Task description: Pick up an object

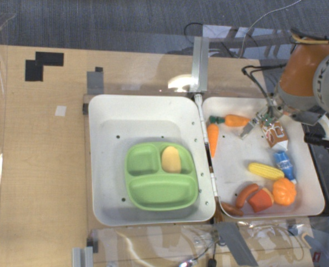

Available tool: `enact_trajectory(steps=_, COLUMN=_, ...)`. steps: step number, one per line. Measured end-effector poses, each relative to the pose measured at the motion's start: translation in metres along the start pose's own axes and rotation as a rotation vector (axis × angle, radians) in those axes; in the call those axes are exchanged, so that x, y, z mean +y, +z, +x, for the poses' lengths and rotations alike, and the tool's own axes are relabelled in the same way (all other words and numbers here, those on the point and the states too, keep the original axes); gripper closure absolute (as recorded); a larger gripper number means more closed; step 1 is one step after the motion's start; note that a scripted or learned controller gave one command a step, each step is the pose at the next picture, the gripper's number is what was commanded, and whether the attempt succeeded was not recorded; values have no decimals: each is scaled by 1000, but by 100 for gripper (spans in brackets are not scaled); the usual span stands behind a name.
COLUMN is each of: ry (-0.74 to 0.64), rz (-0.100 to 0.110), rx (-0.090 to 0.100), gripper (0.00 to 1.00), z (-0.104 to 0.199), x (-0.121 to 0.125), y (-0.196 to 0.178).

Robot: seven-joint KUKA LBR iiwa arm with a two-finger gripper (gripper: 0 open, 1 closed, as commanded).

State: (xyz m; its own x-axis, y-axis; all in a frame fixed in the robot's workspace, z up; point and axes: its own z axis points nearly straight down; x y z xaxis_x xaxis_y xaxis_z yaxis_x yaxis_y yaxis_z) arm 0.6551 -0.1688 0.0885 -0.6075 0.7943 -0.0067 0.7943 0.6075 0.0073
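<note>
Far left of the claw, a lemon sits in a green tray. Nearer left lie two carrots. The claw hangs over the right bin; its grip cannot be told. A brown carton lies just right.

Bright, even overhead light fills the scene. A white glare patch sits on the bench at about twelve o'clock of the left bin. That bin's floor shades to soft grey around the green tray. Shadows are short and faint. Focus is slightly soft throughout, blurrier toward five o'clock.
</note>
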Motion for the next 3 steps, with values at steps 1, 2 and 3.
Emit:
enact_trajectory(steps=1, ry=213, rz=0, rx=0, gripper=0, z=12, x=18, y=0)
enact_trajectory(steps=2, ry=122, rz=17, rx=10, gripper=0, z=5, x=19, y=1)
enact_trajectory(steps=3, ry=487, rz=27, rx=9, gripper=0, z=21, x=29, y=2)
